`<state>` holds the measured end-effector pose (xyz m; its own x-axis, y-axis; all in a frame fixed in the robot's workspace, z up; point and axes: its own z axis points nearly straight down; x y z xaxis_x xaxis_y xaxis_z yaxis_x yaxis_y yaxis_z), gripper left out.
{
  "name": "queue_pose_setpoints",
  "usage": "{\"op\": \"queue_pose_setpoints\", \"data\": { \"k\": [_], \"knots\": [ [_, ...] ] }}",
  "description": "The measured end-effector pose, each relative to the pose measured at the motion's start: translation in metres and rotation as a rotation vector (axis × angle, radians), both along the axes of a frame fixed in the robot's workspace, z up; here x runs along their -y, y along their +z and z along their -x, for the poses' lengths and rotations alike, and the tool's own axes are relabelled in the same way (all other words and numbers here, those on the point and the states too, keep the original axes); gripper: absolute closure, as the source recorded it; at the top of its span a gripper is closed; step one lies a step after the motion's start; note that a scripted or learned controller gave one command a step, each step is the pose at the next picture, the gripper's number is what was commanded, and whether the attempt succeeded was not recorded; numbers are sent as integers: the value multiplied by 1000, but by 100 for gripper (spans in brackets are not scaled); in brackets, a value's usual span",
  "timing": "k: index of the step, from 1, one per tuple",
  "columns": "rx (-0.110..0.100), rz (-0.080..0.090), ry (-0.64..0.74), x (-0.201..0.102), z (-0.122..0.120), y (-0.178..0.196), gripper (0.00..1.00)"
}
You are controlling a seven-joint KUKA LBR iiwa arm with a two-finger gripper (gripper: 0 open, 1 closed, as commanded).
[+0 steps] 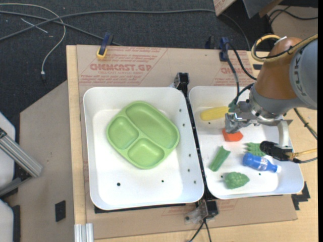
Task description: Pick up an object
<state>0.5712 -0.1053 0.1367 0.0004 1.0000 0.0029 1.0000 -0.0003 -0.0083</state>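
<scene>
Orange block [232, 135] beneath the gripper [233, 126] looks light, rigid; pinch its flat sides, grip state unclear

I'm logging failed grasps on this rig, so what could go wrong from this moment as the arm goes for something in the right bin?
1. The gripper sits right over the small orange object, with the yellow piece close beside it; it may nudge that piece.
2. The orange object looks low and small, so the fingers could slip off it.
3. The blue bottle and green items lie close by; a sweeping arm could knock them.
</scene>
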Motion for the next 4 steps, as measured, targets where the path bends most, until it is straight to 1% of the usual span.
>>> {"op": "queue_pose_setpoints", "data": {
  "k": [1, 2, 3, 4],
  "knots": [
    [4, 0, 0, -1, 0, -52, 0],
    [8, 1, -1, 0, -1, -38, 100],
    [12, 3, 2, -10, 2, 14, 100],
    [15, 4, 2, -10, 1, 79, 100]
  ]
}}
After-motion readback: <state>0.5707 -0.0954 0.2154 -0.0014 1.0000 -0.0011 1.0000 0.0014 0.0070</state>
